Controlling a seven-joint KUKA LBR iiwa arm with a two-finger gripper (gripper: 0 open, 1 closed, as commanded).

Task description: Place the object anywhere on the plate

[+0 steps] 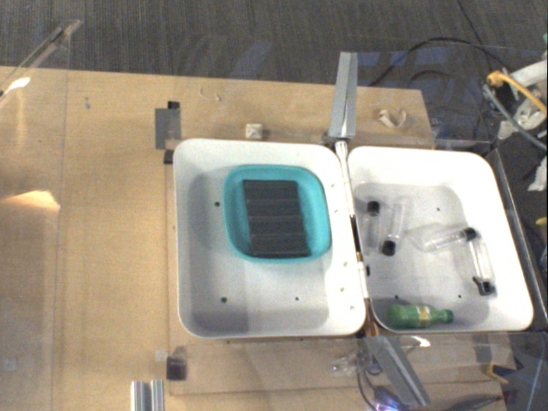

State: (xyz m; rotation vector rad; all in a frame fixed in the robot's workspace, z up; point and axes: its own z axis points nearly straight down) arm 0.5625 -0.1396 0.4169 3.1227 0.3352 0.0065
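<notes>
A teal plate [318, 214] lies in the left white bin [205, 298], toward its back half. A dark ribbed rectangular object [276, 218] rests flat on the plate's middle. In the right white bin [505, 229] lie several clear plastic tubes with black caps: one upright-looking pair near the left side [391, 229], one in the middle [441, 239] and one at the right [479, 266]. A green bottle [417, 316] lies on its side along that bin's front wall.
A grey metal post [344, 101] stands behind the seam between the two bins. Cables and a yellow-white fixture [518, 92] sit at the far right. Small black blocks [171, 122] are fixed on the wooden bench around the bins.
</notes>
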